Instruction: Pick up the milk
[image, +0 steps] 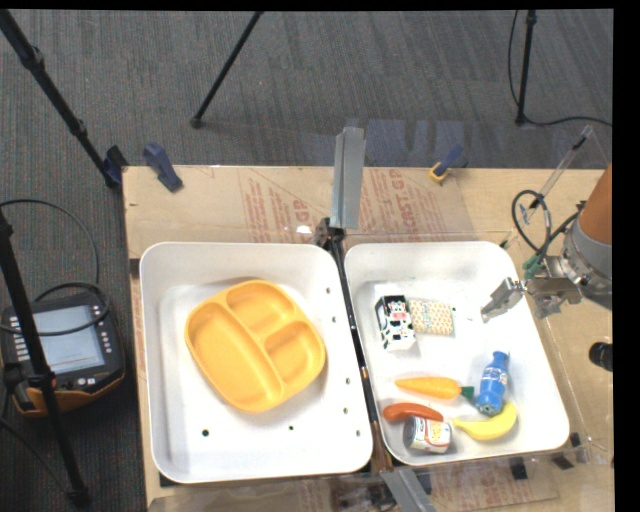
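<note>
The milk (396, 322) is a small white carton with black cow patches. It stands in the upper left part of the right bin (455, 258), close to the divider. My gripper (522, 300) hangs at that bin's right rim, well to the right of the carton and roughly level with it. It is open, and nothing is between its fingers (497, 300). The arm comes in from the right edge.
Touching the milk's right side is a speckled flat block (432, 316). Lower in the right bin lie a carrot (428, 387), a blue bottle (491, 382), a banana (487, 426), a red sausage (412, 411) and a small can (430, 434). A yellow divided plate (256, 343) lies in the left bin.
</note>
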